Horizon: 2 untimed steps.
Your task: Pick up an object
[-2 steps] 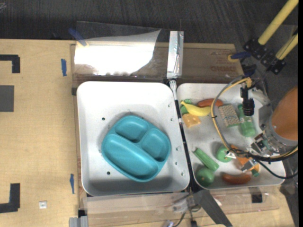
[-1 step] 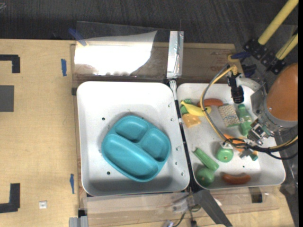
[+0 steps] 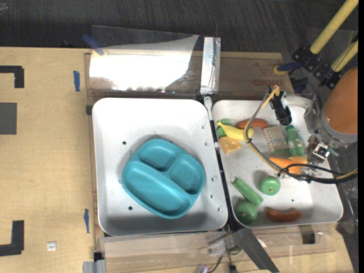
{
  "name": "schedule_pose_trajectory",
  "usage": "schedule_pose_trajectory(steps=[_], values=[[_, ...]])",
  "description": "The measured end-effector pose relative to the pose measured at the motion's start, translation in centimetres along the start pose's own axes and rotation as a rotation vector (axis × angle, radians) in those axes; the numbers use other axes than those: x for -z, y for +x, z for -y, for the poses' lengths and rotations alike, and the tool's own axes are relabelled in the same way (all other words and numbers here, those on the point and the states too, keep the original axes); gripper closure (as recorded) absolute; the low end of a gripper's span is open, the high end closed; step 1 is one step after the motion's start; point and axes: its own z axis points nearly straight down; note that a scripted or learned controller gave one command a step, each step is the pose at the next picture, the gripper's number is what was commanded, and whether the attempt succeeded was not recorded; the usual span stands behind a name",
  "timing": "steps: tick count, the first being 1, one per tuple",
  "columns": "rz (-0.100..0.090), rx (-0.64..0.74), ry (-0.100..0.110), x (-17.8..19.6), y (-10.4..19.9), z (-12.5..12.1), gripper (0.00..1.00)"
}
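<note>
The right bin (image 3: 333,205) holds several toy foods. A yellow banana (image 3: 230,131) and an orange wedge (image 3: 230,145) lie at its left wall, with a red-orange piece (image 3: 254,123) behind them. An orange carrot (image 3: 287,161), a round green fruit (image 3: 269,185), a green cucumber (image 3: 247,189), a dark green piece (image 3: 246,210) and a brown sausage (image 3: 283,213) lie toward the front. My gripper (image 3: 287,143) is low over the bin's back right part, next to a green bottle-like toy (image 3: 294,142) and a grey textured piece (image 3: 274,137). Nothing visibly hangs from it.
The left bin (image 3: 108,152) holds a teal divided plate (image 3: 165,176). The grey arm with its orange band (image 3: 343,106) overhangs the right bin's right edge. A clear plastic sheet (image 3: 148,67) stands behind the left bin. Bare wooden bench (image 3: 40,169) lies to the left.
</note>
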Motion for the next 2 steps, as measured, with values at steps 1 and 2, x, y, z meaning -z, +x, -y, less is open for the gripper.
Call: schedule_pose_trajectory(steps=[1, 2], values=[[-0.011, 0.058, -0.001, 16.9, -1.4, -4.5, 1.0], [-0.002, 0.062, 0.001, 17.1, 4.2, -0.3, 1.0]])
